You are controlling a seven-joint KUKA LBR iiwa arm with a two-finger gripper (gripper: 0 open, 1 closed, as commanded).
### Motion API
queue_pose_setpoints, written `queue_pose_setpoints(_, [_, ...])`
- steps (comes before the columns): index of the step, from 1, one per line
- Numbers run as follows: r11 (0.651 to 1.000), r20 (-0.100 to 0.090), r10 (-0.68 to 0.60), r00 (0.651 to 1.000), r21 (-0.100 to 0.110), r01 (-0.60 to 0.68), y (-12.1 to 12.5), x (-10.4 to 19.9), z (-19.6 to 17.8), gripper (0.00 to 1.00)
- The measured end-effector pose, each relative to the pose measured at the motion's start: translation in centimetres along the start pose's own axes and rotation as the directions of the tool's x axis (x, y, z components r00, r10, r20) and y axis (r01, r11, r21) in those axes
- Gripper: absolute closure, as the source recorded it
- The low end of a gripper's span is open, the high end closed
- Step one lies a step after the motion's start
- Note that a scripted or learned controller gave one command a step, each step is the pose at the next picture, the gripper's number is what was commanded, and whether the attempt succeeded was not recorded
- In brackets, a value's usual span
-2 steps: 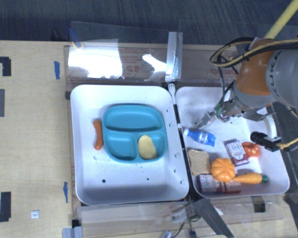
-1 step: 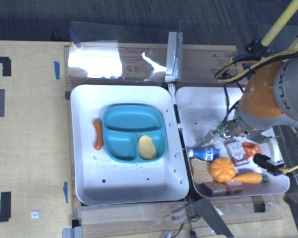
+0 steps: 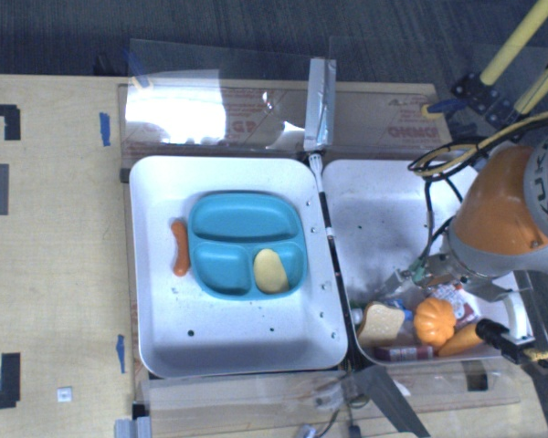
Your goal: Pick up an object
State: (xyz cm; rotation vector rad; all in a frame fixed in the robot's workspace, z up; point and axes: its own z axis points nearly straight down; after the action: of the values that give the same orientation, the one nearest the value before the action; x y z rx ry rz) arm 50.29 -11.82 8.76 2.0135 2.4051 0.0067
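Nearest the camera, along the lower rim of the right bin (image 3: 384,199), a cluster of small things lies crowded together: a tan slice of toy bread (image 3: 384,322), a rounded orange pumpkin-like piece (image 3: 436,320) just beside it, an orange carrot-shaped piece (image 3: 463,339) touching that, and a thin dark marker-like stick (image 3: 406,353) along the rim. Any of these could serve as the object to pick up. The gripper (image 3: 418,274) hovers just above and behind this cluster, at the end of the arm (image 3: 498,210), whose glossy orange band and grey body reach in from the right with black cables looped over it. Whether the fingers are wide or narrow cannot be told, and nothing is seen between them, so the pick appears not yet done: the descent, the closing and the lift all seem to remain. To the left, the left bin (image 3: 155,245), smooth white plastic with rounded corners, holds a shiny blue divided tray (image 3: 242,217); a pale yellow egg-shaped piece (image 3: 271,270) sits in the tray's lower right compartment, and a small orange sausage shape (image 3: 180,247) lies on the bin floor just beside the tray's left edge. Farther back, a clear plastic sheet (image 3: 219,108) glares over cardboard, on the pale wooden worktop (image 3: 46,245).
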Motion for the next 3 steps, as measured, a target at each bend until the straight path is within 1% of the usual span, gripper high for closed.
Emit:
queue_pose_setpoints(1, [1.000, 0.003, 0.002, 1.000, -0.006, -0.002, 0.2, -0.1, -1.1, 1.00])
queue_pose_setpoints(2, [0.986, -0.002, 0.167, 0.986, -0.002, -0.167, 1.9, 6.6, -13.9, 1.00])
queue_pose_setpoints(3, [0.985, 0.000, 0.171, 0.985, 0.007, -0.171, 1.7, 6.4, -13.5, 0.00])
